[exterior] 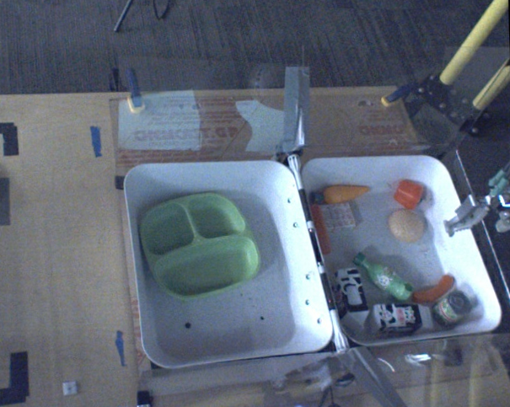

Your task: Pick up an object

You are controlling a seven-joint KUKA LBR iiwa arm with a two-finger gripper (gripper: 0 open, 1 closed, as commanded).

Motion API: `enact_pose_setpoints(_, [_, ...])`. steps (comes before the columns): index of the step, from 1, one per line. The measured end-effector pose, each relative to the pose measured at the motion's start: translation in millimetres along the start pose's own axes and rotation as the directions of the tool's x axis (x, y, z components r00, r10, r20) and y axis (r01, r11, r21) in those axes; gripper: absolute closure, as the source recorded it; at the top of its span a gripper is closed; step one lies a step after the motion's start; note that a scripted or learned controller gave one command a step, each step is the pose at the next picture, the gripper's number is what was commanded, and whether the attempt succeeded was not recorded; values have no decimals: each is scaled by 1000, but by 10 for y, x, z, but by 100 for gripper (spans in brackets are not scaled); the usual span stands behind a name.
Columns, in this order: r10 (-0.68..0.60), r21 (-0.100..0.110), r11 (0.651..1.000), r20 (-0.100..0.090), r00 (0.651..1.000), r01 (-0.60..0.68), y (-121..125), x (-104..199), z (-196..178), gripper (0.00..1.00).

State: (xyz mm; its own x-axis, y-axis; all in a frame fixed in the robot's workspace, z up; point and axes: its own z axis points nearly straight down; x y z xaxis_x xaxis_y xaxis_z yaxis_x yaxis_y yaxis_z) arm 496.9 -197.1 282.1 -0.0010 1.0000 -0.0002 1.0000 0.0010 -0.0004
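From above, two shallow white bins are sitting side by side on the wooden bench. The left white bin [151,325] is holding a green plastic divided plate [199,241], which is lying at about 10 o'clock from the bin's middle, with its three compartments facing up.

The right white bin [483,302] is holding many small things. At 12 o'clock an orange plastic carrot [345,192] is lying flat, and at 1 o'clock a small orange-red cup [410,192] is standing. Just below this cup a round beige bun-like object [407,226] is resting near the centre. A green plastic bottle with a white label [382,276] is lying tilted at about 6 o'clock. Beside it, at 5 o'clock, a small orange-red sausage-shaped piece [433,289] is touching a round dark tin [454,307]. A black-and-white carton [397,317] is lying at the bottom edge.

The metal two-finger gripper [473,214] is hanging at 3 o'clock, over the right rim of this bin, well apart from the bun. Whether its pincer is spread or pressed together I cannot tell. Nothing is showing between it.
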Motion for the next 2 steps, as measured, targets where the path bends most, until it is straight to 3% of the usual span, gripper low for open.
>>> enact_pose_setpoints(1, [-185, -4, 983, 3, 983, 185, -13, -36, -575, 0])
enact_pose_setpoints(2, [50, 0, 999, 0, 999, -50, 366, -260, 672, 0])
